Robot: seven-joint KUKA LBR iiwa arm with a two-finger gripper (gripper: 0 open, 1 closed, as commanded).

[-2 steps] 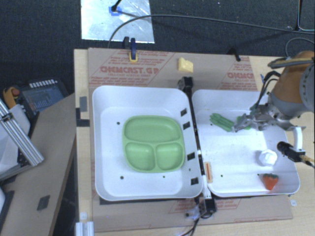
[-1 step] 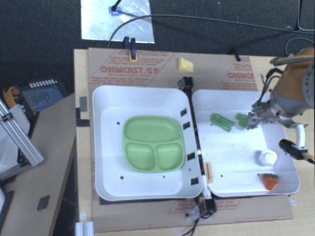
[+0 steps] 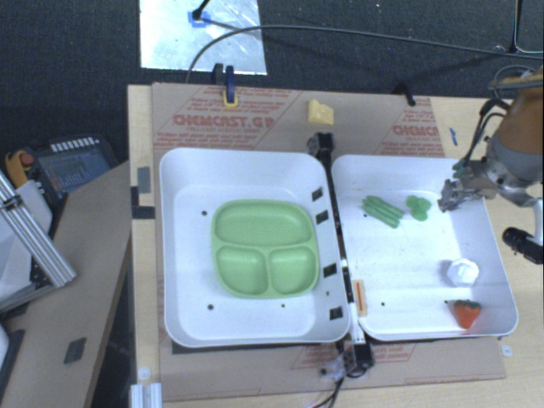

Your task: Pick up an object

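Note:
The right bin [image 3: 399,317] holds a long green ridged piece [image 3: 382,211], a small green piece [image 3: 418,206], a white lump [image 3: 463,271] and an orange-red toy [image 3: 466,313] near the front right corner. My gripper [image 3: 451,195] hangs over the bin's right part, just right of the small green piece and apart from it. Nothing shows between its tips. The arm comes in from the right edge with its orange band [image 3: 520,113] above.
The left bin [image 3: 183,228] carries a green three-compartment plate [image 3: 263,246]. A black divider with clips [image 3: 330,219] runs between the bins. A yellow block [image 3: 320,111] lies on the cardboard behind them. Cables cross the back.

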